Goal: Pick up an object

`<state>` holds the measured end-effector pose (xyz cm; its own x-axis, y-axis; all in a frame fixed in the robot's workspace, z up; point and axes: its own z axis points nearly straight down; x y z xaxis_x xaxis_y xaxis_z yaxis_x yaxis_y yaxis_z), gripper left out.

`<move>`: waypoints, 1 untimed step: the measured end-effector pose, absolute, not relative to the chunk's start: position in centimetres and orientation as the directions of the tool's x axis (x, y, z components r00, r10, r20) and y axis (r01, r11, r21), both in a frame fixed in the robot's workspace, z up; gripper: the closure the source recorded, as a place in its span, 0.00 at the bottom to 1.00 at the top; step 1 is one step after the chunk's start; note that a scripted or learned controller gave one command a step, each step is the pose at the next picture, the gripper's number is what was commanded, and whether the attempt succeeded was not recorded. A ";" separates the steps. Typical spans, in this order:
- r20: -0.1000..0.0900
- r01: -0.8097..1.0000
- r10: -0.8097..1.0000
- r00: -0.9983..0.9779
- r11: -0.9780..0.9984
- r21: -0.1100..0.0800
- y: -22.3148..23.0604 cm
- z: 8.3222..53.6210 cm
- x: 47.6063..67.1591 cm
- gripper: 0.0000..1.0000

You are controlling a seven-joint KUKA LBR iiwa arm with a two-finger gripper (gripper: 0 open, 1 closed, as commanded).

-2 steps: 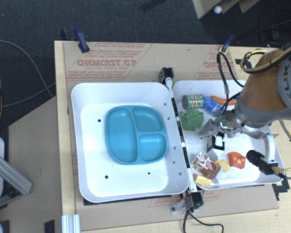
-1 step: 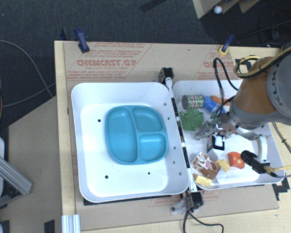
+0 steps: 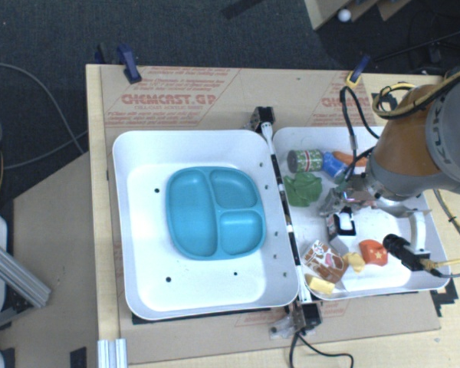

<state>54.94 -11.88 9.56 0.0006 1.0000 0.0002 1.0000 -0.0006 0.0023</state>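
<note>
Brown snack packet [image 3: 325,260] lies at the right bin's [image 3: 414,282] near edge; the tool [image 3: 342,209] hangs above, its grip impossible to judge, arm hiding part of that bin

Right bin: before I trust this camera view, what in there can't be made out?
- Gripper: sits low in the right bin; the arm's wrist above covers most of it, so whether it holds anything is unclear.
- Blue and orange items beside the green-labelled can: partly covered by the wrist and a cable.
- Small packet and yellow pieces: too small to identify.
</note>
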 end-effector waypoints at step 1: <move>0.003 1.000 1.000 -0.004 0.004 0.001 -2.2 18.6 56.7 1.00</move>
